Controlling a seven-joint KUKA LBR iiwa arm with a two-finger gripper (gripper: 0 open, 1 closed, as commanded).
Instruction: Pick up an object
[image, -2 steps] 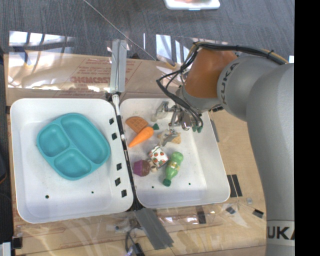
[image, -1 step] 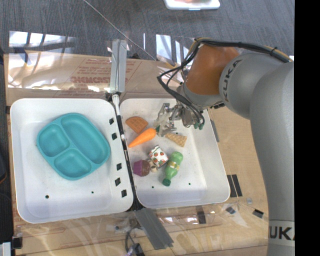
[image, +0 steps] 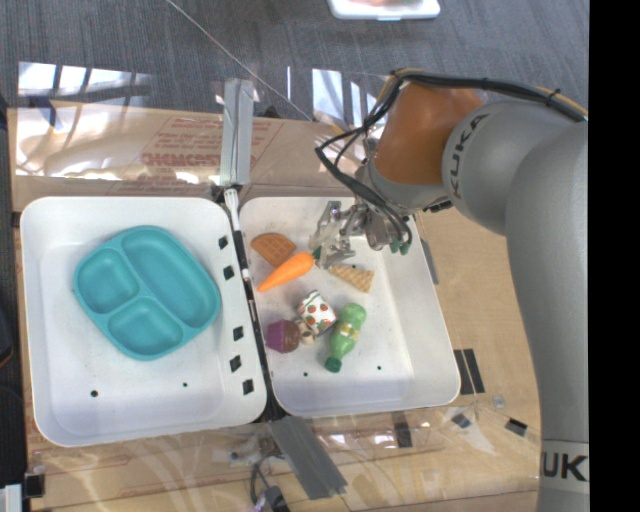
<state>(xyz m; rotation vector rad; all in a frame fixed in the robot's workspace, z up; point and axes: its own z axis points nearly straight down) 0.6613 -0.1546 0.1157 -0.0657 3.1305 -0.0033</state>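
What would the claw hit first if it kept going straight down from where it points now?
Probably the leafy end of the orange carrot, or the waffle cone beside it: the claw hangs just above both in the right bin. Depth is hard to judge from this slanted view.

Arm enters from right, orange band above wrist. Gripper (image: 335, 238) low over upper part of right bin (image: 420, 350), just above leafy end of carrot (image: 287, 270); contact unclear, glare and cabling obscure the tip. Beside carrot: brown cookie-like piece (image: 273, 247) to upper left, waffle cone (image: 352, 277) to right. Lower in bin: spotted white block (image: 317, 313), purple item (image: 282, 336), green bottle (image: 344, 336) lying tilted. Left bin (image: 50, 380) holds a teal divided plate (image: 146, 291)
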